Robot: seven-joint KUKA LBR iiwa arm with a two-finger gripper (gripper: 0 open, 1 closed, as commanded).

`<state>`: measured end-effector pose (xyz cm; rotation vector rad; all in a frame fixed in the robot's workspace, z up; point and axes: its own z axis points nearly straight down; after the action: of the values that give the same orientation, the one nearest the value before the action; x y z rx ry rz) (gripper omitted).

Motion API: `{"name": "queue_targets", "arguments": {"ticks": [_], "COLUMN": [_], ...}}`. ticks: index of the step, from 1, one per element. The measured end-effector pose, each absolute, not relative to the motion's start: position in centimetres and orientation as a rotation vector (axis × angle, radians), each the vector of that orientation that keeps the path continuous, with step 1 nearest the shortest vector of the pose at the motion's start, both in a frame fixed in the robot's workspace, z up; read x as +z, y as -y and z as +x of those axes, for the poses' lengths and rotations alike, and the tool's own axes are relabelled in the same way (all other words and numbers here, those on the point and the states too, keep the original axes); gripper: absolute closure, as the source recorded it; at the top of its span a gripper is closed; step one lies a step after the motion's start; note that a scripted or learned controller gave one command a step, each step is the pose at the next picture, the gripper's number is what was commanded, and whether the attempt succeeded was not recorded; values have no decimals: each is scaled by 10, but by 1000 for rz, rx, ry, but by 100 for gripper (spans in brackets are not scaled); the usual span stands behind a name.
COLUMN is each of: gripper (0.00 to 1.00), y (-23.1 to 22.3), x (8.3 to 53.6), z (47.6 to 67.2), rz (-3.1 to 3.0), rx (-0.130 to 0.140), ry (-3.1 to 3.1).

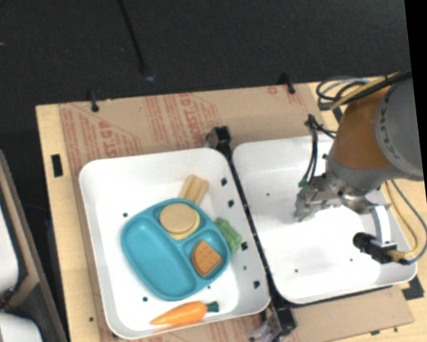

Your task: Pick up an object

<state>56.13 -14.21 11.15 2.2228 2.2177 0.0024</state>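
Note:
My gripper (304,211) hangs low over the middle of the right bin (274,168), under the grey arm with its orange band. The left bin (100,187) holds a blue divided tray (162,260) carrying a round tan disc (180,218) and a brown bread-like piece (206,257). A tan wooden block (194,188) leans at the tray's top edge, and a green leafy piece (230,235) lies at its right side. An orange carrot (182,313) lies near the left bin's front wall. All these objects sit well to the left of the gripper.
Black clamps (218,137) sit where the two bins meet at the back. Cables (342,90) loop behind the arm, and a black fitting (371,246) hangs off the arm over the right bin's front right. The bins rest on a cardboard sheet (154,119).

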Motion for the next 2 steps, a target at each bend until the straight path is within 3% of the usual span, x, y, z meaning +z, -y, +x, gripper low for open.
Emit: {"name": "queue_targets", "arguments": {"ticks": [2], "gripper": [100], "y": [144], "x": [221], "z": [552], "rz": [2218], "rx": [6], "ry": [-2217]}}
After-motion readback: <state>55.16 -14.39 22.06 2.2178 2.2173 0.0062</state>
